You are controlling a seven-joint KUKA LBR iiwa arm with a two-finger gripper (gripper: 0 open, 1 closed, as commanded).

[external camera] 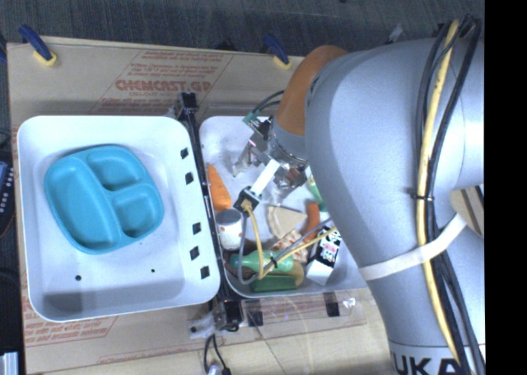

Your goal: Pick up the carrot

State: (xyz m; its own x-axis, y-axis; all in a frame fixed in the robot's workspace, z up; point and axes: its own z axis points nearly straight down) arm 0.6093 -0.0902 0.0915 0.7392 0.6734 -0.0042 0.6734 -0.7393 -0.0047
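The carrot [219, 189] is an orange tapered piece lying lengthwise along the left wall of the right bin [216, 129]. My gripper [258, 166] hangs low over the upper middle of that bin, just right of the carrot's upper end and apart from it. The grey arm [387, 167] with its orange band covers the bin's right half. Nothing visibly sits in the gripper.
Clutter fills the right bin's lower part: a small white cup [228, 227], green items [276, 276], a second orange piece [312, 215], a small printed carton [329, 248]. A yellow cable [255, 241] loops over them. The left bin [99, 291] holds a blue divided plate [103, 196].
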